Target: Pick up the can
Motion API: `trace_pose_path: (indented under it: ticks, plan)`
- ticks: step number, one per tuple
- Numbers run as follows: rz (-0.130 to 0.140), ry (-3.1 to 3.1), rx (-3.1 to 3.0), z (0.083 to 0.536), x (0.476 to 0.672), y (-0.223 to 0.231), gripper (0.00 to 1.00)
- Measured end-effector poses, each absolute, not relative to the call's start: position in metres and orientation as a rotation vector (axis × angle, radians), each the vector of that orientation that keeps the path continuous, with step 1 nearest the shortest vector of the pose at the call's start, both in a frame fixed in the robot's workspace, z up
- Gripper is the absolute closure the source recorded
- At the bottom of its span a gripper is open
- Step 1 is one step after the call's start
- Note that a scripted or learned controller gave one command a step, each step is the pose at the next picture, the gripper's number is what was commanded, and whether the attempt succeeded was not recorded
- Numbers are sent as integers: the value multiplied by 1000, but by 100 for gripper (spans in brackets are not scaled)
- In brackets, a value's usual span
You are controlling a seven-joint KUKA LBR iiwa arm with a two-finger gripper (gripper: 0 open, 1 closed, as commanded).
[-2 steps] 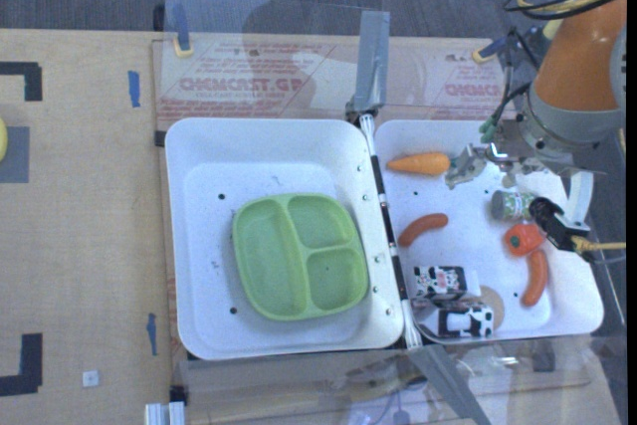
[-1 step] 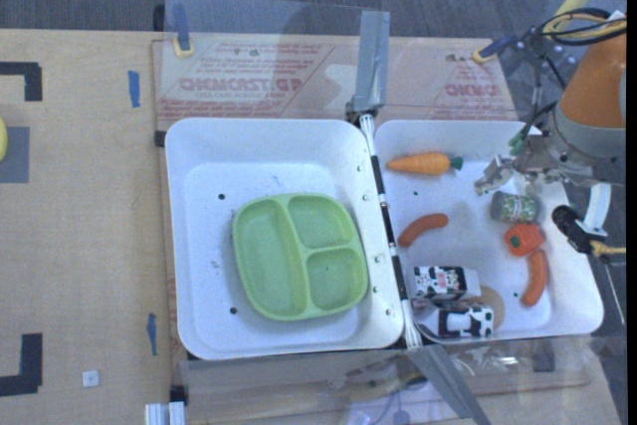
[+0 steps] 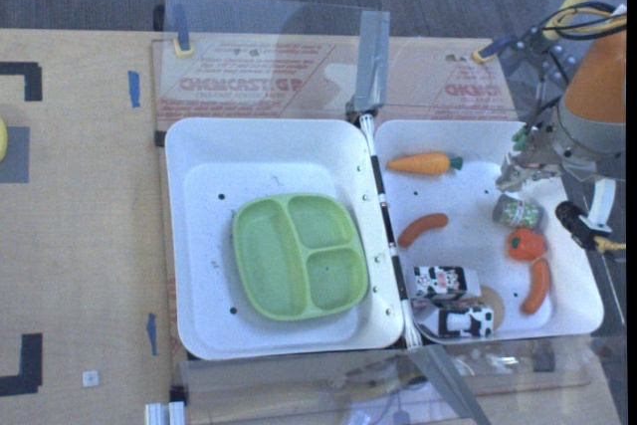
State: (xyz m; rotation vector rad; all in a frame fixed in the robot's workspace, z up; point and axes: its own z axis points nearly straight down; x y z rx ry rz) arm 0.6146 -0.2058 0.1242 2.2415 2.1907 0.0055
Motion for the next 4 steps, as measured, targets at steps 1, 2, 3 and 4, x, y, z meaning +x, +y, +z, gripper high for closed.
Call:
trace_pose_path:
  ticks: [1, 2, 3, 4]
  plan:
    - [2, 2191, 2249, 193, 627, -165, 100]
    - [0, 2227, 2216, 105, 653, -152, 100]
    - [0, 2227, 2215, 105, 653, -152, 0]
    - [1, 2277, 2164, 86, 635, -126, 0]
